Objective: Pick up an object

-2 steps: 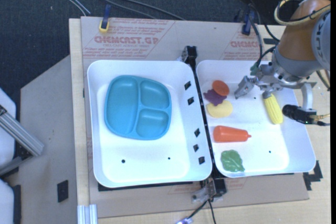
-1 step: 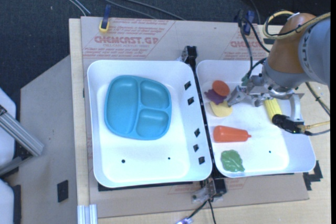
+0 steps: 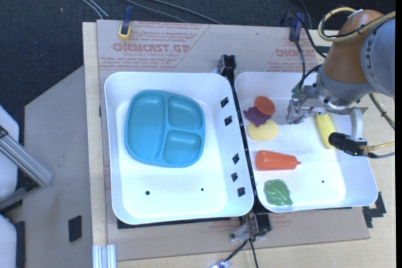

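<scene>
End effector [image 3: 296, 111] sits low in the right bin [image 3: 358, 188], can't tell its state. Orange piece [image 3: 264, 105], purple piece [image 3: 254, 115] and yellow piece [image 3: 263, 130] lie just left of it; corn cob [image 3: 325, 128] just right. Carrot [image 3: 276, 160] and green piece [image 3: 277, 192] nearer the front. Blue plate [image 3: 165, 128] fills the left bin [image 3: 119, 198].

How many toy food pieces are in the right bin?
6: an orange piece and purple piece at the far left, yellow piece, orange carrot, green piece nearest, yellow corn beside the arm. The arm may hide others.
</scene>
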Robot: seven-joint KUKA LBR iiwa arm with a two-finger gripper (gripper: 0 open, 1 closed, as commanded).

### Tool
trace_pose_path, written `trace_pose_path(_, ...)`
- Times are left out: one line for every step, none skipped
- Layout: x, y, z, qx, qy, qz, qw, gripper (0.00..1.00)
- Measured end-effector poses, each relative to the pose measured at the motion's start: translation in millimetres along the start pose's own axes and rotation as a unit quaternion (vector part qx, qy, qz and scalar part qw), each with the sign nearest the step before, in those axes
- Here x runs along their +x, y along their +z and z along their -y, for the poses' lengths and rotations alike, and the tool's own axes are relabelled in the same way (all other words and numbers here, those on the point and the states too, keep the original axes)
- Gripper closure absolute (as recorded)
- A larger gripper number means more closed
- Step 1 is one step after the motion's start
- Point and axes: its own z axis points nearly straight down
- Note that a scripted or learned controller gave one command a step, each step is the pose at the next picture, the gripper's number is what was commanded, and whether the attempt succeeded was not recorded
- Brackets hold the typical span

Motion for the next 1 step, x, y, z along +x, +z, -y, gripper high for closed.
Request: trace_pose_path(6.8, -50.3, 6.1, -0.002, 0.0, 0.001, 1.0, 1.0)
